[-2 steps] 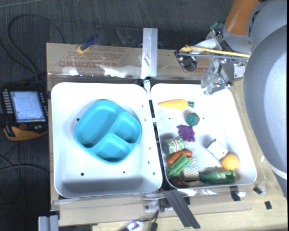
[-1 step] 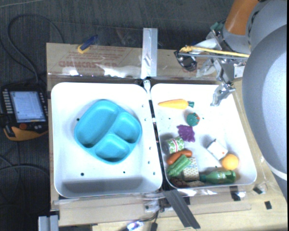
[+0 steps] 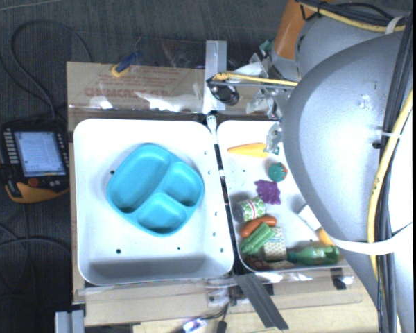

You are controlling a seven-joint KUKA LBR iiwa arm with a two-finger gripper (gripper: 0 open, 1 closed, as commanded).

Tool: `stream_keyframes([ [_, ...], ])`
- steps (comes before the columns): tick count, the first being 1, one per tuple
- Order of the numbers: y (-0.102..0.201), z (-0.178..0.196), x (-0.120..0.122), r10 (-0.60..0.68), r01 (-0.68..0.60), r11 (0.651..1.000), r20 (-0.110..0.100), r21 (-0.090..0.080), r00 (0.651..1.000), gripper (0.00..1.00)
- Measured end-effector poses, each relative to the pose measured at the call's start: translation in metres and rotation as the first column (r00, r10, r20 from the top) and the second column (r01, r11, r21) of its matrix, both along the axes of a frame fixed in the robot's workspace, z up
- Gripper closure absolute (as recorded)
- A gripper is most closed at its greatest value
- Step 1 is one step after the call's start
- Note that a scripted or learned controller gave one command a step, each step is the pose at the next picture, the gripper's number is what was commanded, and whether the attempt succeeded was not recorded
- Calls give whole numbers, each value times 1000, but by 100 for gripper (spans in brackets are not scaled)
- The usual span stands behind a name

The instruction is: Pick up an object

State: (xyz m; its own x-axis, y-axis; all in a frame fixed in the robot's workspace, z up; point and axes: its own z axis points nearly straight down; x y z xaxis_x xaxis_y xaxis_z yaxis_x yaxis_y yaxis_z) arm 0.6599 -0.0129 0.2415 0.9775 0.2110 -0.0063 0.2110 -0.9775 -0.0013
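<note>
Toys lay crowded in the right bin [image 3: 225, 186]: an orange carrot [image 3: 247, 149], a teal ball [image 3: 277, 171], a purple piece [image 3: 267, 191], a green bottle [image 3: 312, 256]. The left bin [image 3: 90, 207] held a blue divided tray [image 3: 156, 187]. The grey arm [image 3: 353, 137] overhung them; its hand [image 3: 272, 139], perhaps above the carrot, was too hidden to tell its state.

Robotics laboratory bench. Two shallow white bins [image 3: 83, 186] sit side by side on a board over dark carpet. Left of the bins lies a handheld control pendant [image 3: 33, 159] with a lit screen, its black cables [image 3: 28, 40] looping across the floor. Right of the bins looms the grey industrial arm [image 3: 353, 151], with an orange band and yellow cabling.
</note>
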Motion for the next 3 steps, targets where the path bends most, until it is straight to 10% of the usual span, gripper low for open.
stream_keyframes([
  [1, 0, 7, 0, 4, -4, 1000, -3, 0, 1000, 100],
  [2, 0, 8, 0, 4, -4, 1000, -4, 0, 1000, 0],
  [3, -1, 15, -1, 10, -10, 1000, -9, 1, 1000, 100],
])
